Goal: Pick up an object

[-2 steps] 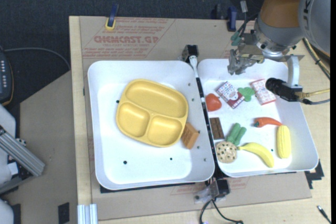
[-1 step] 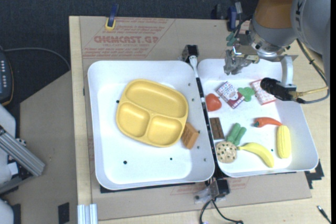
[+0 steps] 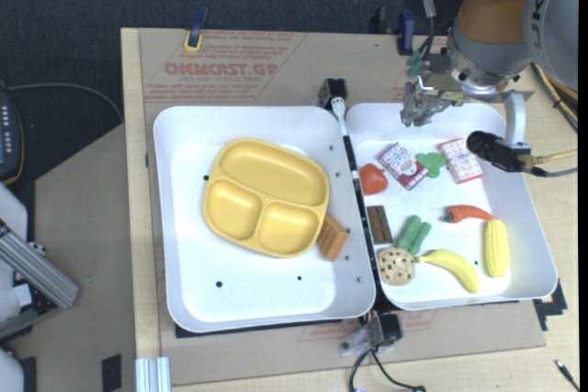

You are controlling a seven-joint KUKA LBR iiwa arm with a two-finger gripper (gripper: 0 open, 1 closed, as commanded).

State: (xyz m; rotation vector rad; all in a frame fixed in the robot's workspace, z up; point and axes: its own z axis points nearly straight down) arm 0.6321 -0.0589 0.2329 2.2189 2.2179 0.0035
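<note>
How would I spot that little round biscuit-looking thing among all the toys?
Look in the right bin, at its near left corner. The cookie lies there, just left of the banana and below the green pickle. It is the only flat round piece, tan with dark specks.

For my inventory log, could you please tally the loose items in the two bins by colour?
Yellow: 3, the divided plate, banana, corn
Red: 2, the tomato-like piece, chili pepper
Green: 2, the leafy piece, the pods
Brown: 3, the bread piece, chocolate bar, cookie
Red-and-white: 2, the packets
Total: 12
</note>
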